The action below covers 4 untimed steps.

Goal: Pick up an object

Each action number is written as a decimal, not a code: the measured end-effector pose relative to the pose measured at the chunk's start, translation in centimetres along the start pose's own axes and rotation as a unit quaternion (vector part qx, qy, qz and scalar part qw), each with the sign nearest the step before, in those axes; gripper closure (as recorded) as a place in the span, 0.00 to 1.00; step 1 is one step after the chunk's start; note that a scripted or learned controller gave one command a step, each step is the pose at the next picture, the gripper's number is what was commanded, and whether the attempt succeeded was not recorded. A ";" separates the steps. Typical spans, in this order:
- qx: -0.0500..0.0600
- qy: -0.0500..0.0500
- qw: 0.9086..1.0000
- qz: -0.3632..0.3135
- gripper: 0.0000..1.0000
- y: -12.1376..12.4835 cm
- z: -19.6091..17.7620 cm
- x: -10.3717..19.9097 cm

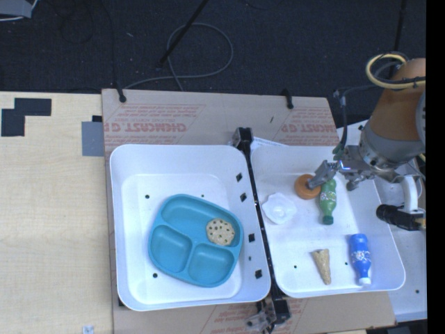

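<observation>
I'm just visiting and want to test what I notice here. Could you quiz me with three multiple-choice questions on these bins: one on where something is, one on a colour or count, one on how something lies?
1. Where is the cookie?
A. On the blue tray in the left bin
B. Beside the cone
C. On the cardboard

2. What colour is the bottle nearest the gripper?
A. Red
B. Green
C. Black

3. How does the blue bottle sit?
A. Upright
B. Lying on its side
C. Stacked on the tray

Answers:
1. A, the cookie rests in one tray compartment.
2. B, its body is green, just below the gripper.
3. B, it lies flat on the floor of the right bin.
</observation>
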<state>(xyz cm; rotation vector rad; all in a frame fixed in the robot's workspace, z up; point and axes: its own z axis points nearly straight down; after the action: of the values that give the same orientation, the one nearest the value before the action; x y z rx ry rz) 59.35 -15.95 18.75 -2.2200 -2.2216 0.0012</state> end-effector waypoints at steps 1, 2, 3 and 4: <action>0.003 0.001 1.000 0.000 0.00 -0.5 6.3 0.0; -0.003 -0.002 1.000 0.002 0.00 -0.3 9.7 -0.3; 0.001 0.001 1.000 0.003 1.00 -0.5 8.9 -0.1; -0.002 -0.001 1.000 0.003 1.00 -0.7 3.0 -1.0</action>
<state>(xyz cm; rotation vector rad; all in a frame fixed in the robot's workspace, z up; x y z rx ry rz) 58.61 -16.98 15.79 -2.2285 -2.2172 -0.0011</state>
